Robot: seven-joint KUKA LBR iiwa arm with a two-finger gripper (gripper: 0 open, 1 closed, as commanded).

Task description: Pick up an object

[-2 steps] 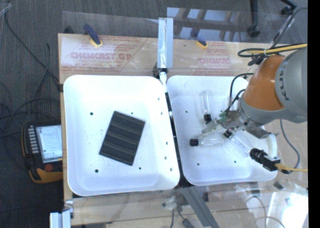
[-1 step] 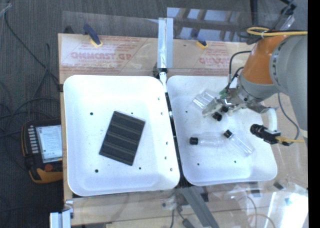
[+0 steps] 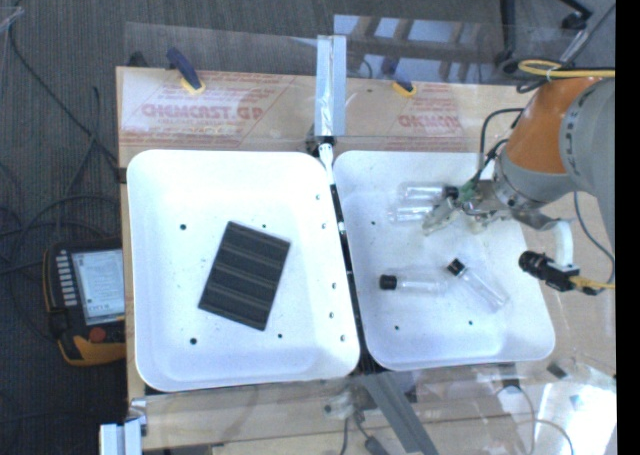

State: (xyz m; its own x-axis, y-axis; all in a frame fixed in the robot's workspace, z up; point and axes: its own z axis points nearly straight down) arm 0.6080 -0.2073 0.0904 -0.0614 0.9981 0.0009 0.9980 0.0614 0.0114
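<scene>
Red print on the clear sheet laid across the back of the wooden bench (image 3: 230,113) is mirrored and only partly legible; it looks like "CHEMCAST GP", repeated smaller behind the right bin. Left shallow white bin (image 3: 160,343): one flat black ribbed rectangular pad (image 3: 245,274), lying tilted near the bin's centre, nothing else in it but small dark specks. Right shallow white bin (image 3: 520,343): three clear plastic tubes. A clear tube with a black cap (image 3: 410,284) lies near the bin's middle; a second clear tube with a black cap (image 3: 475,281) lies just to its right, angled; a clear uncapped vial (image 3: 412,203) lies toward the back of the bin. Two-finger gripper (image 3: 440,215) on the grey arm with the orange band (image 3: 545,138) sits low over the back of the right bin, fingers spread apart, tips just beside the uncapped vial, nothing visibly between them. A handheld pendant with a screen (image 3: 85,298) lies on the floor left of the bench.
</scene>
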